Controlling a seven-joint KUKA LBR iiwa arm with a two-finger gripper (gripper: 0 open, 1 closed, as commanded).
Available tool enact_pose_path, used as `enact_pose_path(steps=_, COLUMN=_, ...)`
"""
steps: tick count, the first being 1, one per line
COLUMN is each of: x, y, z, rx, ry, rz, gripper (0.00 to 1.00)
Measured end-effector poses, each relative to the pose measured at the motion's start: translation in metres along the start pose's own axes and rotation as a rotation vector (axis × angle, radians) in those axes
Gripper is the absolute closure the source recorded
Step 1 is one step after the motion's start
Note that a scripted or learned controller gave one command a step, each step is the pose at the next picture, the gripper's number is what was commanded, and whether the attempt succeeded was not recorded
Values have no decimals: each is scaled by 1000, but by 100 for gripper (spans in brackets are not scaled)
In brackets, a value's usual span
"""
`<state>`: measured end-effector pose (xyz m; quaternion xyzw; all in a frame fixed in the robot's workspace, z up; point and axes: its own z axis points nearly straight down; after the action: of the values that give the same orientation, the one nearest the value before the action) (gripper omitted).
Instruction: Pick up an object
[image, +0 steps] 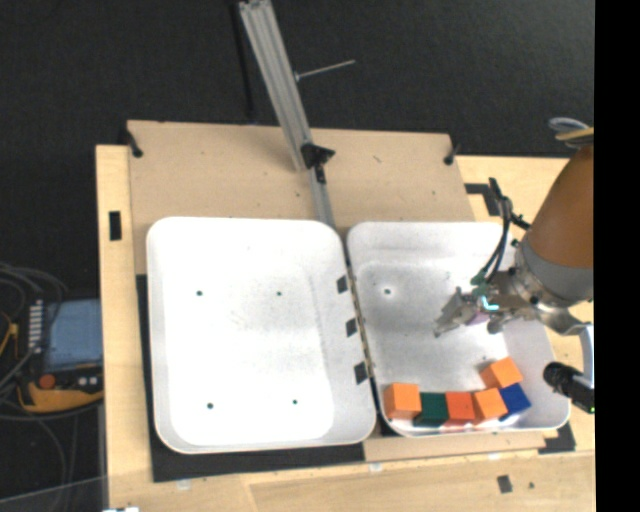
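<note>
- Pincer (452, 318): hangs over the middle of the right bin (420, 250); its tips are small and blurred, so I cannot tell whether it is released or clenched, and nothing can be made out in its grip
- Task's things: a cluster of blocks lies nearer the camera than the pincer, apart from it, against the right bin's near wall; an orange block (404, 398), a green block (433, 407), a second orange block (460, 405), a third orange block (489, 403), a blue block (515, 398) and an upper orange block (504, 373)
- Judgement on the step: the approach is not yet complete; the upper orange block, nearest the pincer and less crowded, looks the soundest target; descend squarely over it so the neighbours are not pushed aside
- Risk, judged: blocks packed against the wall leave little side room
- Surface: bin floor beneath the pincer is white and scuffed
- Room: the left bin (250, 330) lies beyond the pincer's tips, both bins on a wooden bench (300, 170); a metal strut (285, 85) rises behind; dark floor around
</note>
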<state>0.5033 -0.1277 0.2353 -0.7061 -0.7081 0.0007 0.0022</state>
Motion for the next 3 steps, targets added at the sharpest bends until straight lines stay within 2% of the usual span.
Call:
enact_pose_path(steps=1, x=0, y=1, z=-2, rx=-6, ry=-1, rz=4, gripper=0)
enact_pose_path(steps=2, x=-2, y=-5, z=42, rx=0, ry=-3, rz=5, gripper=0)
enact_pose_path(steps=3, x=-10, y=-4, z=102, rx=1, ry=-3, rz=5, gripper=0)
